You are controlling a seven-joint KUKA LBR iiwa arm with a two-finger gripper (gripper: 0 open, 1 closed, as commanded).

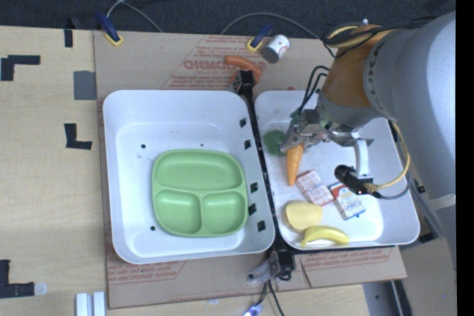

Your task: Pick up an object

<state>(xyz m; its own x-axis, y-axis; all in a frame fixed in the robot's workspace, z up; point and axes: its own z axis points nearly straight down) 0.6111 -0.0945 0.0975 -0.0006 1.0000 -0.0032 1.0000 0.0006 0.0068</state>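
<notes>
By the right bin's [385,229] near edge lie a toy banana [324,235] and a yellow lemon-like piece [303,214]. Just beyond sit two small printed packets [315,187], one white and red, the other with blue. A toy carrot [294,163] lies toward the bin's left wall, its thick end right under the jaws; whether they are parted or closed I cannot tell. A green piece [274,140] lies beside it. The left bin [126,122] holds a green divided plate [200,192].
</notes>
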